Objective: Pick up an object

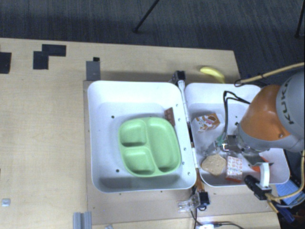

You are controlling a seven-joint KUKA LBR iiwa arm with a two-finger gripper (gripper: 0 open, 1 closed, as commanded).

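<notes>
The right bin (200, 94) holds several small things. A round tan bun (213, 164) lies near its front wall, with a red and white patterned packet (234, 167) just to its right. An orange and white wrapped snack (206, 122) lies further back. My gripper (227, 147) is low in this bin, just above and between the bun and the packet, under the wrist's orange band (261, 119). The wrist hides most of the gripper, and nothing can be seen held in it.
The left bin (102, 128) bears a green divided plate (148, 146) and a small brown piece (169, 114) against its right wall. A yellow banana-like object (212, 72) lies on the bench behind the right bin. Cables run beside the arm at the right.
</notes>
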